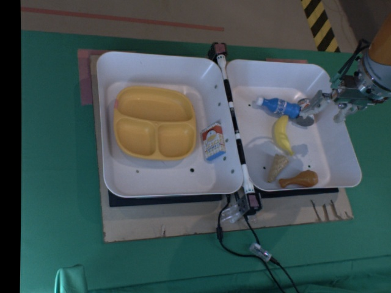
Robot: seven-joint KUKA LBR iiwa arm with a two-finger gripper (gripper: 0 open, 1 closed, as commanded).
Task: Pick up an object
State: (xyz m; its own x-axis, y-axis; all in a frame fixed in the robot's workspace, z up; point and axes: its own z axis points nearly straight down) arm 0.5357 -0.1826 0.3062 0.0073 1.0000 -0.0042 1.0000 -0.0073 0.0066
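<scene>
In the right bin (pixel 342 157) lie a blue bottle (pixel 279 107) on its side, a yellow banana (pixel 281 134), a tan cone-shaped piece (pixel 277 166) and a brown drumstick (pixel 299 178). My gripper (pixel 324 108) hangs over the bin's upper right part, just right of the bottle's base. It is open, and one finger (pixel 310 106) stands close to the bottle's end, whether touching I cannot tell. Nothing sits between the fingers.
The left bin (pixel 122 182) holds a yellow divided plate (pixel 154 122) and a small red, white and blue carton (pixel 212 142). A black divider strip (pixel 235 133) runs between the bins. Cables (pixel 256 249) trail off the front edge onto the green bench.
</scene>
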